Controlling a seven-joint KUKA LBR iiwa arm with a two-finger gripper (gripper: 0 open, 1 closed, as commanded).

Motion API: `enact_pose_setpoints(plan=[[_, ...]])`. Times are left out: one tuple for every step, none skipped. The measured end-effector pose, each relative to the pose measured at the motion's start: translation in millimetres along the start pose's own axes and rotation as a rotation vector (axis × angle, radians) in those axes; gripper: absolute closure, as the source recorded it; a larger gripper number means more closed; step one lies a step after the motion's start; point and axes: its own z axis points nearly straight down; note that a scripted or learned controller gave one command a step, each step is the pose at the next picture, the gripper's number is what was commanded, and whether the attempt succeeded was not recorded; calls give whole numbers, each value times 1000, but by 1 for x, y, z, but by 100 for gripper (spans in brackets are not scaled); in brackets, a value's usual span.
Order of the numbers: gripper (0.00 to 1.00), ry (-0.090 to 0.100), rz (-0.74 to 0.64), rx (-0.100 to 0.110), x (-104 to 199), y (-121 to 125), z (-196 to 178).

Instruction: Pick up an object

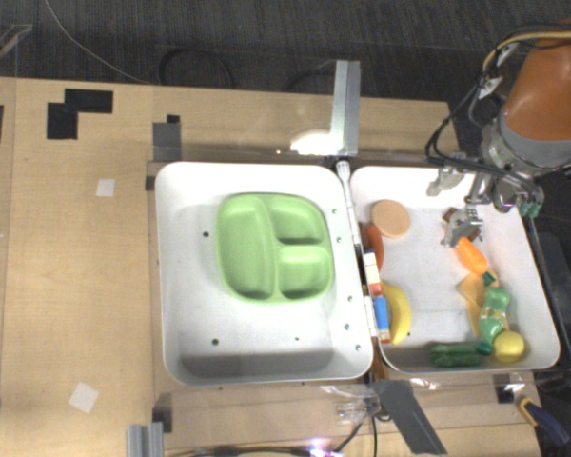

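My gripper point(462, 225) hangs over the back right part of the right bin point(428, 255), just above an orange carrot-like piece point(471, 255). Whether it touches the piece is unclear. Other objects in that bin are a tan round disc point(392, 219), a yellow banana point(398, 312), a dark green cucumber point(455, 354), a yellow lemon point(509, 346) and a green bottle-shaped item point(495, 307). The arm's orange band point(547, 98) sits above the bin's back right corner.
The left bin point(186, 331) holds a green divided plate point(271, 246). A narrow white, red and blue box point(373, 293) and a red piece point(374, 246) lie along the right bin's left wall. A metal post point(344, 112) stands behind the divider.
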Motion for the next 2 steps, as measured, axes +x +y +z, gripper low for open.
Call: enact_pose_setpoints(plan=[[0,10,5,-1,73,-33,100],[0,-5,-7,2,34,-68,130]])
